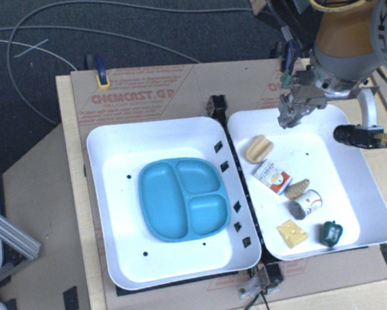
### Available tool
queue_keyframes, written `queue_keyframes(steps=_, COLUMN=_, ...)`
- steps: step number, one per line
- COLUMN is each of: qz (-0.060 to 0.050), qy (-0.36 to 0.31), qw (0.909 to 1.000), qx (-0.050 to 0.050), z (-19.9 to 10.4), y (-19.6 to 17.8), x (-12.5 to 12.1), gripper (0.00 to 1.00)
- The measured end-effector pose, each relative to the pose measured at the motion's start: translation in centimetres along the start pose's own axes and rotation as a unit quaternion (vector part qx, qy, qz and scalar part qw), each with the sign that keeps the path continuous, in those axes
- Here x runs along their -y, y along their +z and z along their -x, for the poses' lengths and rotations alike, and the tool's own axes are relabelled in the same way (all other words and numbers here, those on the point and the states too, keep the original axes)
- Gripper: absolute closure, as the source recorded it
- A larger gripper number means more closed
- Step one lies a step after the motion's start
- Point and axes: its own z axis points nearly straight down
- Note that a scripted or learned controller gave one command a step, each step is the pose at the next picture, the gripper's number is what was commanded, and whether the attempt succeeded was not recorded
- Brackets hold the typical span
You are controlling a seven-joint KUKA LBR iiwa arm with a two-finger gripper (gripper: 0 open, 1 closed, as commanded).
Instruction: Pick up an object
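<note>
1. The gripper [291, 118] is hanging over the far left corner of the right bin [362, 188], a shallow white tray with rounded corners and a smooth, glossy floor. Nothing is sitting between its dark metal tips, and I cannot tell how far apart they are standing.
2. The bread roll [258, 149], tan, soft-looking and oblong, is lying nearest to the gripper, just toward the camera and to its left.
3. Farther toward the camera a small flat carton [273, 176], white with red print, is lying tilted; beyond it a ridged tan pastry [297, 189] is touching a short white cup [306, 203] that is lying on its side with its grey mouth showing.
4. Nearest the camera a yellow cheese wedge [292, 232] with holes and a small dark green lump [332, 233] are resting near the bin's front rim, well apart from the gripper.
5. Bare white floor is lying open directly under the gripper and along the bin's right half.
6. To the gripper's left, past the black divider, the left bin [115, 193] is holding a smooth blue plate [184, 199] with three compartments.
7. The arm [352, 24] is reaching in from the upper right, its orange band above a grey wrist, with the gripper pointing down and slightly left.
</note>
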Motion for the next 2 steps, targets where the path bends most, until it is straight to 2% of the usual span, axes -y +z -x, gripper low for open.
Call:
queue_keyframes(steps=1, qz=-0.002, qy=0.000, qw=1.0000, qx=0.000, z=-5.3, y=0.2, x=-0.2, gripper=1.00)
queue_keyframes(steps=2, qz=-0.001, qy=0.000, qw=1.0000, qx=0.000, z=-11.0, y=1.5, x=-2.0, gripper=1.00)
